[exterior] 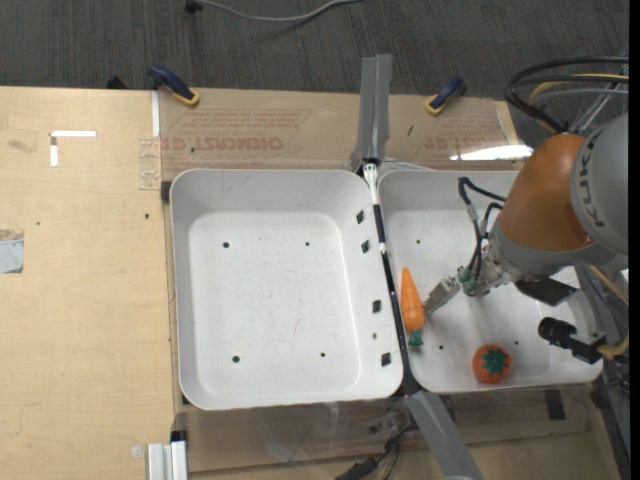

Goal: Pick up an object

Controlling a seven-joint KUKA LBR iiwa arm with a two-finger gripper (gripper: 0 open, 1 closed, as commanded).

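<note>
here, the gripper (437, 295) is hovering in the right bin (440, 198), its tip just beside a toy carrot (410, 302) — whether clenched or released is unclear — while a toy tomato (491, 363) is lying nearby.

Your arm (590, 183), big and round at three o'clock, grey shell, fat orange band, black cables looping above, small metal gripper (445, 290) below
</note>
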